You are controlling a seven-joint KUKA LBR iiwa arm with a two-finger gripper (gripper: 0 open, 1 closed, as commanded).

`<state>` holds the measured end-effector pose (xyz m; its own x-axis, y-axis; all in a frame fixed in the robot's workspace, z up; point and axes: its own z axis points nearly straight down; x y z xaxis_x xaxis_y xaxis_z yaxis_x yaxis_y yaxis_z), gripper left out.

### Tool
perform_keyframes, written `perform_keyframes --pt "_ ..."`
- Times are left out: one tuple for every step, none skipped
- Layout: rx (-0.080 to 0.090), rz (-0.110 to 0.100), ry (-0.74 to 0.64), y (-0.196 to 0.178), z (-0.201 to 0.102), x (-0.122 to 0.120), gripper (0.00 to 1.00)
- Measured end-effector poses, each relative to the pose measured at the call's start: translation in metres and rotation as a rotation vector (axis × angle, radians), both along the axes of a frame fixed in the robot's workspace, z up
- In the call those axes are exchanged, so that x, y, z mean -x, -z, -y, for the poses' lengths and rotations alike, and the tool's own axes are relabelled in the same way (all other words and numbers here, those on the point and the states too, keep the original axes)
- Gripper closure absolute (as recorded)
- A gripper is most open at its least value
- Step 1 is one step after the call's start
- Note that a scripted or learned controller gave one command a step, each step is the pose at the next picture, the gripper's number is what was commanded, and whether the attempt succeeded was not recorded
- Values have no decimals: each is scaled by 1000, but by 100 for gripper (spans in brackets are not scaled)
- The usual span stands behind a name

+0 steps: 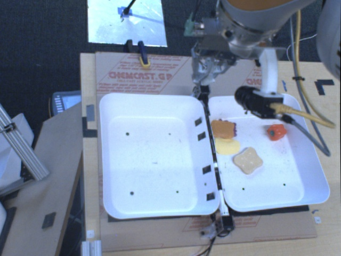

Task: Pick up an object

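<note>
Fingers [201, 87] are hanging over the bins' far edge, their spread impossible to tell. Approach is underway; next they need lowering onto the toast-shaped piece [248, 160] lying in the right bin [298, 188].

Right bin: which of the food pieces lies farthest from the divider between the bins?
The small red-orange piece, alone toward the right bin's outer side. The orange-purple piece, yellow slice and tan toast cluster near the divider.
</note>
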<state>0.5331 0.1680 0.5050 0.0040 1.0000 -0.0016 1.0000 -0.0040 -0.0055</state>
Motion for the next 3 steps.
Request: perform_keyframes --pt "-5 10 -13 -31 -68 -36 100" --pt "-3 7 -8 -30 -65 -35 0" --pt "-4 10 -11 -42 -65 -35 100"
